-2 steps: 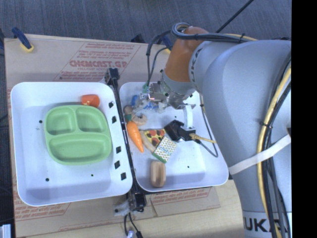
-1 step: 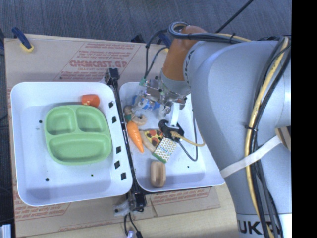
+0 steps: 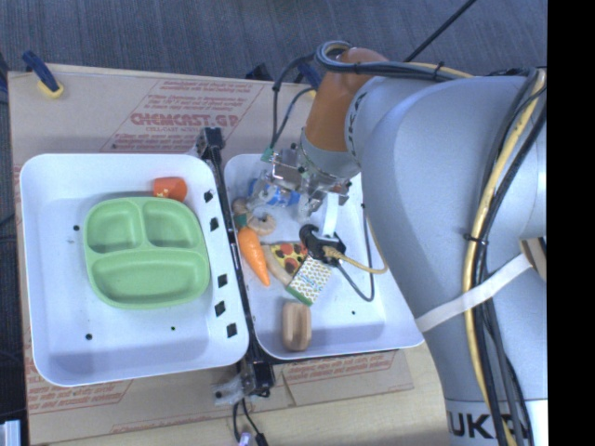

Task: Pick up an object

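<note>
The jaws (image 3: pixel 279 191) hung low over the right bin's (image 3: pixel 372 328) far clutter — their state I could not tell — with the carrot (image 3: pixel 253 254) nearby, best approached straight down, centred

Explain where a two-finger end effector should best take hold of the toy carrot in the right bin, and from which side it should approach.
Grip the carrot across its thicker upper half, coming straight down from above. It lies flat on the right bin floor, pointing lengthwise along the divider, so the fingers should probably close across its width. The divider wall sits close on its left and the pizza slice on its right, leaving little side access.
</note>
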Robot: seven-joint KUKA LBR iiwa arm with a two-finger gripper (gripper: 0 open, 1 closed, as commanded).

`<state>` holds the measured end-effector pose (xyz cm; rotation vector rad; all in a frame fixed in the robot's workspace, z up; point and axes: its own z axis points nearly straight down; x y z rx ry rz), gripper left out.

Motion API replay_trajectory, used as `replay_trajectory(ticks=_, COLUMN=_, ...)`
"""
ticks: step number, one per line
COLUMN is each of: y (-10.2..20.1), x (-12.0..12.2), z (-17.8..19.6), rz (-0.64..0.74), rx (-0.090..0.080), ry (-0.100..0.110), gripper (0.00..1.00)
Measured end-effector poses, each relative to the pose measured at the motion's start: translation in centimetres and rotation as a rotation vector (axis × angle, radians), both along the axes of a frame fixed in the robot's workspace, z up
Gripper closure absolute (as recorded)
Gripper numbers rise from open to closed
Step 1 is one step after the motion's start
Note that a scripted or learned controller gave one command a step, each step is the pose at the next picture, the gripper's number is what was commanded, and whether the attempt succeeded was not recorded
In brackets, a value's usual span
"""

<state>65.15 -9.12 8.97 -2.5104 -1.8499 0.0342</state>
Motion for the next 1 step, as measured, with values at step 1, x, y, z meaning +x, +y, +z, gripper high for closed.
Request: replay_trajectory(ticks=1, y=-0.15, x=-6.07, z=0.15, rz=-0.113, rx=-0.007, ry=-0.025, gripper=0.00)
